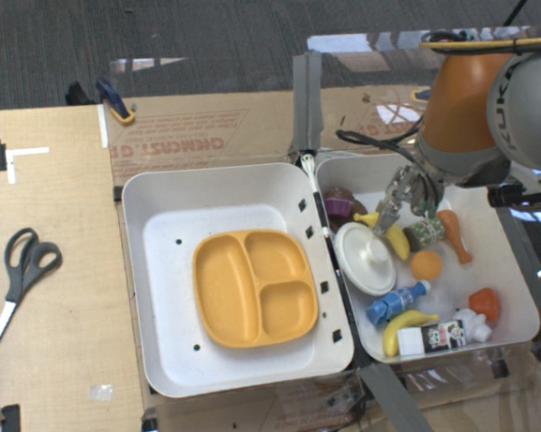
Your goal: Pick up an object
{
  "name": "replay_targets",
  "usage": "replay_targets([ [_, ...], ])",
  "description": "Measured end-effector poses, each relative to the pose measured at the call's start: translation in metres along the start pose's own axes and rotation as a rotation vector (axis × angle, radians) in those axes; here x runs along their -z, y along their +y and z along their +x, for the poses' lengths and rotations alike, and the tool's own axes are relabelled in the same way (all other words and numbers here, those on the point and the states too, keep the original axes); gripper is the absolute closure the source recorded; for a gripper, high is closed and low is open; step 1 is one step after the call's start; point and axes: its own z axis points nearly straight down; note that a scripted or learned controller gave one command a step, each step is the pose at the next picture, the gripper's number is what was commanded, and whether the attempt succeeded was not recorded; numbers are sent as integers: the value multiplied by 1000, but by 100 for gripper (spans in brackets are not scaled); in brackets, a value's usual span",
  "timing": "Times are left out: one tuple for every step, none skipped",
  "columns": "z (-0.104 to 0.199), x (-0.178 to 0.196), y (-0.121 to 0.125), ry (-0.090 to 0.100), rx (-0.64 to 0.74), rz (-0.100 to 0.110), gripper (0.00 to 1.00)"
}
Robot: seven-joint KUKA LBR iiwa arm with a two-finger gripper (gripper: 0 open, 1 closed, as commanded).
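The arm reaches in from the right and hangs over the upper part of the right bin (515,264), its gripper (403,201) pointing down and to the left toward the clutter there. Whether the jaws stand apart or together I cannot tell from this slanted view; nothing can be made out between them, so no object counts as held. The step in hand looks like the approach: the tool is low over the pile but no grasp is made yet. Just beneath and beside it lie a small yellow banana (397,241), a green-speckled item (426,232) and an orange carrot (455,234), all packed close together, with a purple vegetable (342,201) to the left and a round white lid (365,258) touching the banana's side. Further down the bin sit an orange ball (426,264), a blue bottle (397,301), a second banana (404,325), a white carton (430,338) and a red piece (483,302). The left bin (148,268) carries a yellow divided plate (255,287), well apart from the arm. Scissors (20,275) lie on the table (44,211) to the far left. The next move likely calls for settling on one target, probably the small banana or the speckled item nearest the tip, descending straight onto it and closing without nudging its neighbours. Crowding is the main risk, since a finger could land on the lid's rim or wedge between two things.
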Motion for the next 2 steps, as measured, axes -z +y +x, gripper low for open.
replay_targets([
  [5, 112, 45, 9, -96, 0, 100],
  [32, 146, 67, 9, -312, 3, 100],
])
